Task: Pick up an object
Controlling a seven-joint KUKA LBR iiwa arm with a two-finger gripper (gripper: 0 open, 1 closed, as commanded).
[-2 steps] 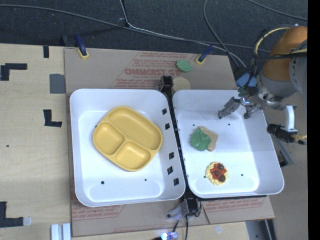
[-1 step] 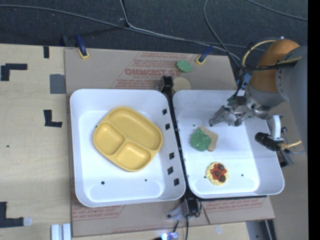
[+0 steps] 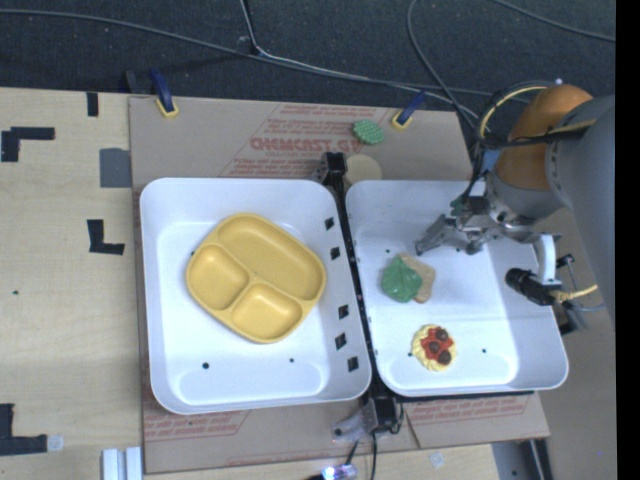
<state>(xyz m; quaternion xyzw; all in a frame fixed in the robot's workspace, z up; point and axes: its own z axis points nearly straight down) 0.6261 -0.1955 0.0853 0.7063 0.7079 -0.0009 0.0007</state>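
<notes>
We are hovering the tool point(image 3: 443, 236) over the right bin point(image 3: 500, 353), fingers spread wide and gripping nothing, seemingly lining up on the green toy point(image 3: 401, 281) lying just below-left, touching a tan piece point(image 3: 425, 279). A small pizza toy point(image 3: 434, 347) is sitting nearer the front. The yellow divided tray point(image 3: 256, 276) is occupying the left bin point(image 3: 170, 298).

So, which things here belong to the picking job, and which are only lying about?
Job: gripper; green toy and round yellow toy in the right bin.
Lying about: yellow divided tray in the left bin; green piece on the cardboard.
</notes>
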